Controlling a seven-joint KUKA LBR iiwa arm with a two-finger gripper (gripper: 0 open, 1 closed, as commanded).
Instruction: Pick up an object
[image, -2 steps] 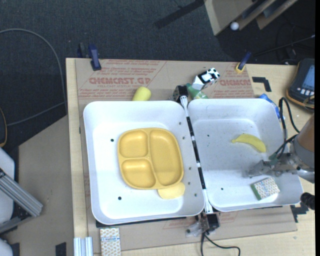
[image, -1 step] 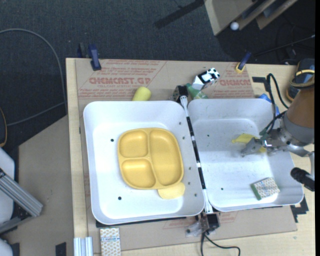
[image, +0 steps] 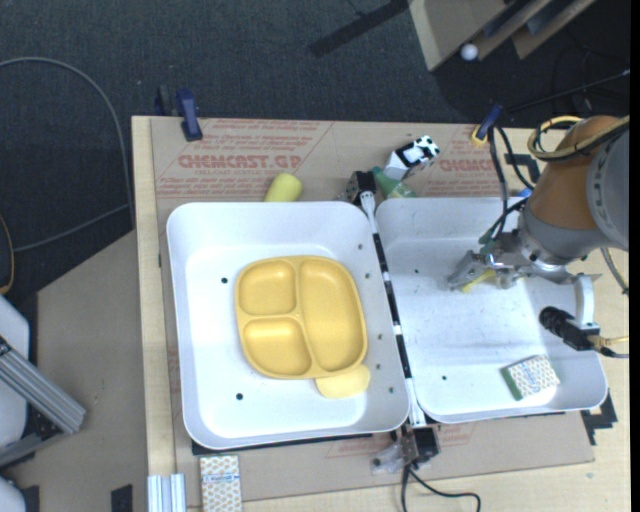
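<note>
Gripper (image: 468, 278) low over the right bin (image: 440, 340), in its upper half, arm (image: 565, 200) reaching in from the right with the orange band above the wrist. Whether the gripper is apart or together — cannot tell; the tip is small and blurred against the white floor. Nothing visible between it.

Nearest loose object: a small patterned green-and-white block (image: 531, 377), below and right of the gripper, well apart from it, near the bin's lower right corner.

Left of the gripper, across the divide — the left bin (image: 200, 250) holds a yellow three-compartment plate (image: 300, 315), with a pale yellow piece (image: 343, 382) touching its lower edge.
</note>
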